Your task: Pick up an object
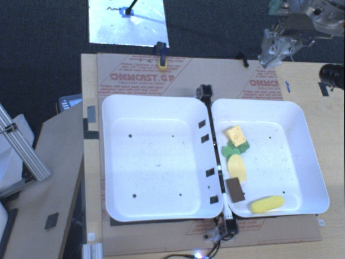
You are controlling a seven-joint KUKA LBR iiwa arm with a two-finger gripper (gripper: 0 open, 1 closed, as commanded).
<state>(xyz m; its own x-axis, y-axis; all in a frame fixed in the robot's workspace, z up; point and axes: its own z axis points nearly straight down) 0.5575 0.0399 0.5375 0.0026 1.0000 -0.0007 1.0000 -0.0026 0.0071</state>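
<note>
Approach comes first: I see my gripper (268, 60) high beyond the right bin (302, 117), its grip state unreadable. Next I'd descend over the yellow block (235, 135).

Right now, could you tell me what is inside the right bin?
The right bin holds a yellow block, a green piece, a pale yellow oval, a brown block and a yellow oblong. Their undersides are hidden.
</note>
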